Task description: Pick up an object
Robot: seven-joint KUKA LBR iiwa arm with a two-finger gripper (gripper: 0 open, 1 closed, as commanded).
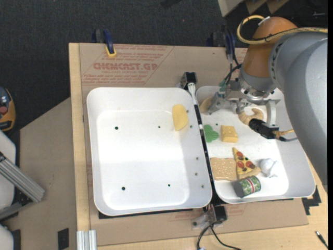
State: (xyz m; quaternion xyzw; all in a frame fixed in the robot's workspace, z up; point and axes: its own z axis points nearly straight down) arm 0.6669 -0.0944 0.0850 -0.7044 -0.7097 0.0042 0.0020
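Observation:
My gripper (229, 103) hangs low over the far end of the right bin (296, 177), under the orange-banded wrist. A tan piece (206, 104) lies just left of it and a curved beige piece (248, 114) just right of it. Nearer the front lie a green piece (210, 134), a yellow cheese block (229, 134), a pizza slice (243, 161), a tan cracker (223, 169), a green can (248, 186) on its side and a small white thing (267, 165). I see nothing held in the gripper.
The left bin (104, 155) holds one yellow piece (180, 117) near its far right wall. The divider between the bins runs just left of the green piece. The arm's bulk covers the right bin's far right corner.

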